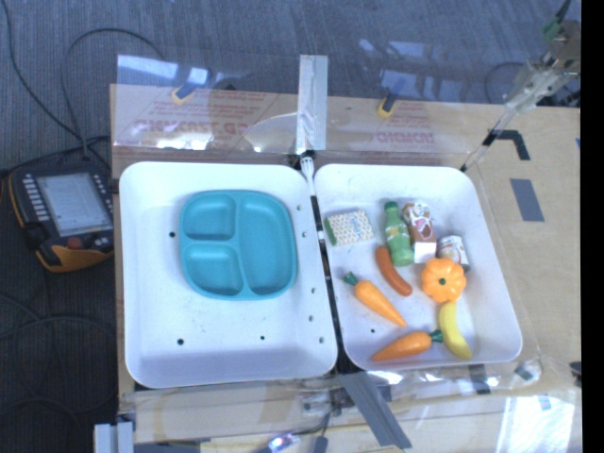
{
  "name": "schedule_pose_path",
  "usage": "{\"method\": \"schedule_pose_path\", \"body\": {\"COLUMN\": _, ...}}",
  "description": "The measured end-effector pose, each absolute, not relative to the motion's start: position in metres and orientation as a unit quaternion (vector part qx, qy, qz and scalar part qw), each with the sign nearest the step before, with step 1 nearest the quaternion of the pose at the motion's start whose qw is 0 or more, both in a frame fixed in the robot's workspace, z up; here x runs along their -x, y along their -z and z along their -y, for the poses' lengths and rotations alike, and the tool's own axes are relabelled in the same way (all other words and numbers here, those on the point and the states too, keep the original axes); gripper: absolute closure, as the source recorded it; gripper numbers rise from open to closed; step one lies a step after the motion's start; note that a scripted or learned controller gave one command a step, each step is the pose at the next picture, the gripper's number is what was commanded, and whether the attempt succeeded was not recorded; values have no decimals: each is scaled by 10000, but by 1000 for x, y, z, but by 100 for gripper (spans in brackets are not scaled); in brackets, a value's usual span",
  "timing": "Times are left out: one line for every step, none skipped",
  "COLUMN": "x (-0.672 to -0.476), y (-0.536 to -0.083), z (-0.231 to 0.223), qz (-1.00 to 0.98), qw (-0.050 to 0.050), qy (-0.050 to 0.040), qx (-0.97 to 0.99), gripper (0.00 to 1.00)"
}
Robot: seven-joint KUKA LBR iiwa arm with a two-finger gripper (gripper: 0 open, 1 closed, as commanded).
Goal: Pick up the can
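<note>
The can (453,250) is small and silvery with a reddish label. It lies in the right bin (491,215), near that bin's right wall. It touches the top of an orange toy pumpkin (443,279). A red and white carton (419,228) sits just to its left.
The right bin also holds a green bottle (397,234), a patterned sponge block (347,226), a red-orange sausage shape (393,270), two carrots (377,300) (404,345) and a banana (454,329). A blue divided plate (236,243) lies in the left bin (151,328).
</note>
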State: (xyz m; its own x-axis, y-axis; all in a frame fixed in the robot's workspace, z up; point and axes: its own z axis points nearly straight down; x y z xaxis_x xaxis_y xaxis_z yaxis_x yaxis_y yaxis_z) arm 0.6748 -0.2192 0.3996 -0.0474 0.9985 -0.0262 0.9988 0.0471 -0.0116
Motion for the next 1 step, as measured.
{"method": "schedule_pose_path", "body": {"x": -676, "y": -408, "z": 219, "qz": -7236, "qw": 61, "qy": 147, "qx": -6901, "gripper": 100}}
